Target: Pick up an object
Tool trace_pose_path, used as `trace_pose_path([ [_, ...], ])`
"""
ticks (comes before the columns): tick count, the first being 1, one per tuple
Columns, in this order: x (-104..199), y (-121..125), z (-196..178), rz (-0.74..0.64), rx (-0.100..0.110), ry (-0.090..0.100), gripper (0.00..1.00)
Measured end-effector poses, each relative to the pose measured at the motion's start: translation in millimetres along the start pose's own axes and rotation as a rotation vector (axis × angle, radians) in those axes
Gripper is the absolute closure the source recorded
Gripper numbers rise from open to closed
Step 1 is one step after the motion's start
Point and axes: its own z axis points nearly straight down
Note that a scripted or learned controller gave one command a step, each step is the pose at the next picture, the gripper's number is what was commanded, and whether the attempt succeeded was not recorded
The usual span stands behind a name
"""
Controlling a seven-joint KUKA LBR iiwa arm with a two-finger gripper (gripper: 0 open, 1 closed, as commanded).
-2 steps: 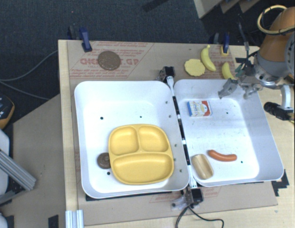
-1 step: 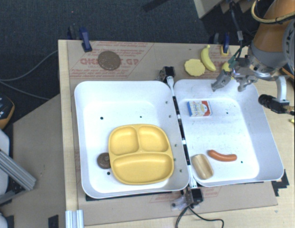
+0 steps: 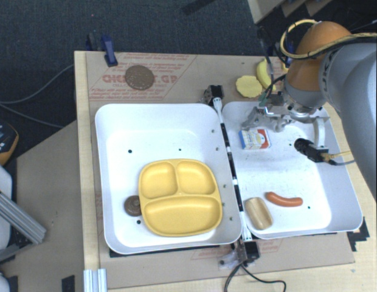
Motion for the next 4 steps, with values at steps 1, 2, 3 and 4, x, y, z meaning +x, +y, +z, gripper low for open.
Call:
trace_pose_path([
  [1, 15, -18, -8, 0.002, -0.008, -0.005, 0.00],
  [2, 24, 0, -3, 0.000, -0.002, -0.003, 0.00],
  [3, 24, 0, -14, 0.001, -0.004, -0.004, 1.00],
  [4, 24, 0, -13, 0.000, -0.002, -0.004, 0.00],
])
